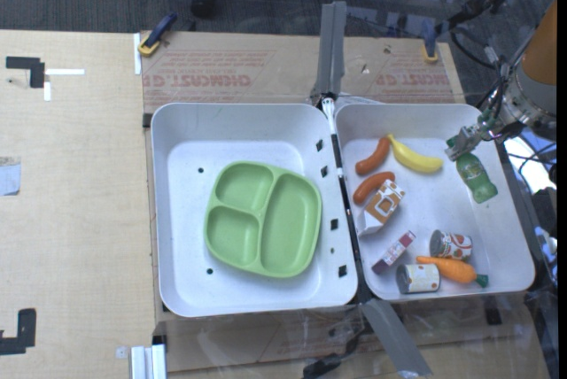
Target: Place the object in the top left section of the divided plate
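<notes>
While two sausages (373,154), a banana (415,158), a carton (384,203), cans (418,278) and a carrot (450,269) crowd the right bin (523,266), the gripper (464,141) hangs at its two o'clock corner, whether gripping I cannot tell, a green pouch (477,177) just below at six o'clock, and the green divided plate (263,219) sits in the left bin (177,280).

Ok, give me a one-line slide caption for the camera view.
Green divided plate waits in the left bin; the claw hovers over the toy food in the right bin.
</notes>
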Robot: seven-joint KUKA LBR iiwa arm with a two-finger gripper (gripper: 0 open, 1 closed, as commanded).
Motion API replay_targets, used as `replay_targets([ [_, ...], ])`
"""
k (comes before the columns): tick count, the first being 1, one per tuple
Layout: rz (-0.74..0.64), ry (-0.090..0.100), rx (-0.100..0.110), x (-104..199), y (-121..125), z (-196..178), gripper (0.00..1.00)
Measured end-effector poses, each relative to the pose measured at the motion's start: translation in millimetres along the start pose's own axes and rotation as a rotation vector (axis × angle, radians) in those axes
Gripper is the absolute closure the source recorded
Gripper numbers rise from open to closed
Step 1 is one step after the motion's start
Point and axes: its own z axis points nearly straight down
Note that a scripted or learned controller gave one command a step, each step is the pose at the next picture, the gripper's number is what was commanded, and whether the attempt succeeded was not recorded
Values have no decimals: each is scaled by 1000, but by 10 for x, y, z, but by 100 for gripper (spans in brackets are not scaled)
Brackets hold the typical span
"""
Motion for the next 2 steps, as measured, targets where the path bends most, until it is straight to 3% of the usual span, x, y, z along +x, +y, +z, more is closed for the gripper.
replay_targets([
  [1,-125,1,1,578,429,209,100],
  [2,-171,0,-1,1383,761,55,100],
])
